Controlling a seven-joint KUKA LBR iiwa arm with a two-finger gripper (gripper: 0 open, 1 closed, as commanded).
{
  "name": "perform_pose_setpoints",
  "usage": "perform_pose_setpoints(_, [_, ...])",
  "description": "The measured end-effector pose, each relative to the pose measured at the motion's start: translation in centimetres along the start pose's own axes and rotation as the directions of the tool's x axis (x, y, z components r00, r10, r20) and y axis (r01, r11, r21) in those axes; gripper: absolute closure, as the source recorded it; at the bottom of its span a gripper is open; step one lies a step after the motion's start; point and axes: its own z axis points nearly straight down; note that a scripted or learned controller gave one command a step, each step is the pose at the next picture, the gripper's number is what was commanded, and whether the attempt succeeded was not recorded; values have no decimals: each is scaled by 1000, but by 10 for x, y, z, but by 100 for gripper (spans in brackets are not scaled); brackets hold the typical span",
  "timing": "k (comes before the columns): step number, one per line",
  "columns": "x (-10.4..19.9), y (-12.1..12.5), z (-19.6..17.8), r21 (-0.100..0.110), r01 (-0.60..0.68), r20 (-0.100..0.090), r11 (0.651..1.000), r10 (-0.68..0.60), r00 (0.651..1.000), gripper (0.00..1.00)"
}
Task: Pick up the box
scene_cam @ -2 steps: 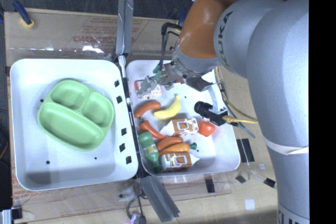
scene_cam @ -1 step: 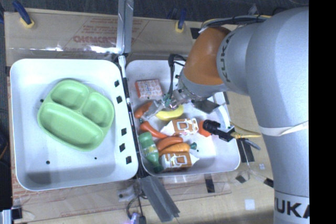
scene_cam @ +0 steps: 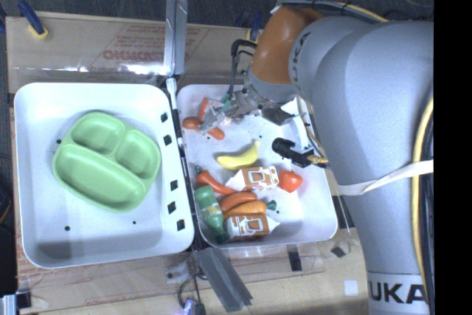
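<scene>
end effector [scene_cam: 221, 113] — low at far end of right bin [scene_cam: 321, 221], finger state cannot be told | box [scene_cam: 259, 177] mid-bin, beside banana [scene_cam: 240, 156] and tomato [scene_cam: 291, 181] | risk — crowded items, grasp may catch a neighbour

- left bin [scene_cam: 29, 158]: white; holds a light green divided tray [scene_cam: 107, 158]
- right bin [scene_cam: 324, 214]: white
- banana [scene_cam: 239, 156]: yellow
- box [scene_cam: 259, 177]: white with orange print
- second carton [scene_cam: 247, 226]: orange and white
- tomato [scene_cam: 291, 181]: red
- carrots [scene_cam: 237, 200]: orange
- bottle [scene_cam: 208, 207]: green
- arm [scene_cam: 369, 107]: grey, orange band [scene_cam: 276, 48]
- desk [scene_cam: 88, 40]: tan with red lettering
</scene>
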Motion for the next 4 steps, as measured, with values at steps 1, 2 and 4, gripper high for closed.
perform_pose_setpoints(1, [-74, -12, -1, -1, -14, 1, 1000, 14, 1000, 0])
perform_pose_setpoints(2, [-94, -16, -116, -2, 11, 1, 1000, -11, 1000, 0])
perform_pose_setpoints(4, [-51, -2, -17, -8, 310, 5, 951, -310, 951, 100])
